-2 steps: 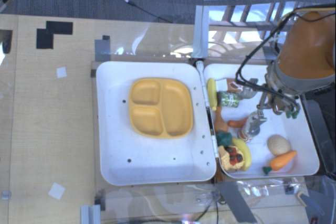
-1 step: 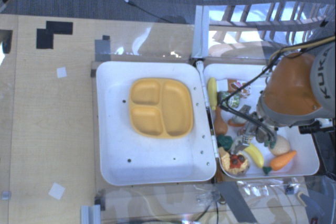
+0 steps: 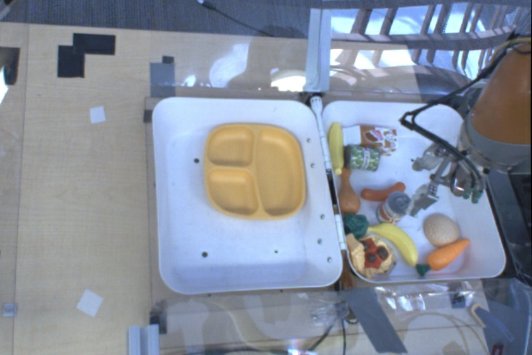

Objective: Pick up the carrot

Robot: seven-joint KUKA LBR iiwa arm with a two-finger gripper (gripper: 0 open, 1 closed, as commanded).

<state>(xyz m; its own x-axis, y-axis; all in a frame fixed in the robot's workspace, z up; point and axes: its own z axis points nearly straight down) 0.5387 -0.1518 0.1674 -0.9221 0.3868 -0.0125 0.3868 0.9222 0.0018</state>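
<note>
Pale wooden bench top [image 3: 75, 204] carries two shallow white bins side by side, with dark grey carpet beyond its far edge.

Largest is the left bin [image 3: 241, 270], which holds a yellow divided plate [image 3: 253, 170] with three compartments, lying a little toward the bin's far side.

Next, the right bin [image 3: 486, 262] holds a crowd of toy foods. A grey arm with an orange band [image 3: 507, 108] reaches in over its right edge. The gripper [image 3: 428, 197] hangs above the middle of this bin, just beside a small silver-topped jar [image 3: 395, 206]; whether its fingers are spread or pressed together cannot be told, and nothing is seen between them.

Along the bin's left edge lie a yellow corn cob [image 3: 335, 147] and, nearer, a brown pear-shaped piece [image 3: 348, 197]. Toward the far side sit a red and white carton [image 3: 378, 137] and a green can [image 3: 362, 157]. A small red sausage [image 3: 382, 193] lies near the middle. Near the front edge sit a banana [image 3: 397, 241], a small bowl of mixed pieces [image 3: 371, 256], and a beige egg-shaped item [image 3: 440, 229].

The carrot [image 3: 446, 254], orange with a green tip, lies in the right bin's near right corner, just beside the egg shape, apart from the gripper.
</note>
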